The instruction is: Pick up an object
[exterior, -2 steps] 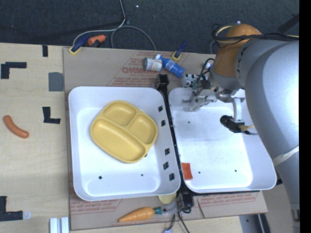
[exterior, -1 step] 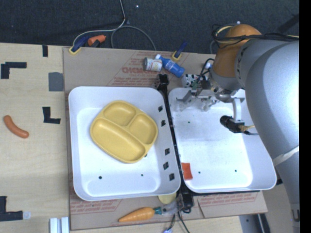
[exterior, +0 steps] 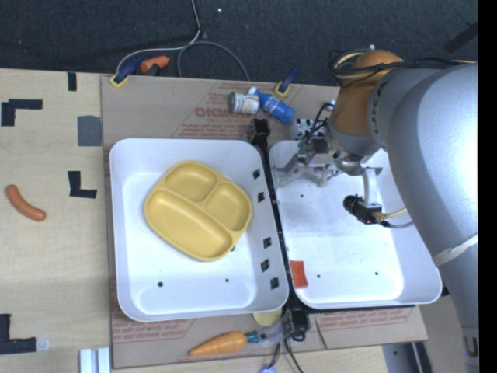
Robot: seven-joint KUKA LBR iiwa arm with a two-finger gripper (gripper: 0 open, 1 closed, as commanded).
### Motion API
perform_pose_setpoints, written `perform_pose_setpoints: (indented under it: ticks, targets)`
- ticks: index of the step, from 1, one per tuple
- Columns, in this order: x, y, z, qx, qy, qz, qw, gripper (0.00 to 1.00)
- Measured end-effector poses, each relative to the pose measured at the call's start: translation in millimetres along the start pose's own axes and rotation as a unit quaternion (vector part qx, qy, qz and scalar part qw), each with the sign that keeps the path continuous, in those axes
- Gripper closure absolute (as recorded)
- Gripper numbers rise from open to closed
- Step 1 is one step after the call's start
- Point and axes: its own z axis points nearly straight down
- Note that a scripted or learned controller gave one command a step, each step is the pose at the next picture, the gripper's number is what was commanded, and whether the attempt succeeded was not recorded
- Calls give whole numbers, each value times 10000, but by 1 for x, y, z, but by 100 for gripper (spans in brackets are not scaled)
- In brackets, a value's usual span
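— What's on the surface (exterior: 46, 154)?
— Two white bins; a yellow divided plate (exterior: 199, 209) lies in the left bin (exterior: 132, 286).
— And the gripper (exterior: 314, 160)?
— Low over the right bin's (exterior: 349, 274) far edge; its state, I cannot tell. A carrot (exterior: 219, 343) lies in front of the bins.

The yellow divided plate (exterior: 199, 210) looked like smooth, matt plastic. The white bins (exterior: 140, 286) were smooth plastic too. The arm (exterior: 435, 130) was shiny grey.

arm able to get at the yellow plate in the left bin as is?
Probably yes. The yellow plate lies flat and alone in the left bin, nothing over it. The gripper is at the right bin's far edge, just across the divider.
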Motion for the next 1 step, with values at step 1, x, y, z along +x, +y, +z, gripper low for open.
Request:
perform_pose_setpoints:
  ticks: [1]
  targets:
    - [0,16,0,5,19,-5,10000,0]
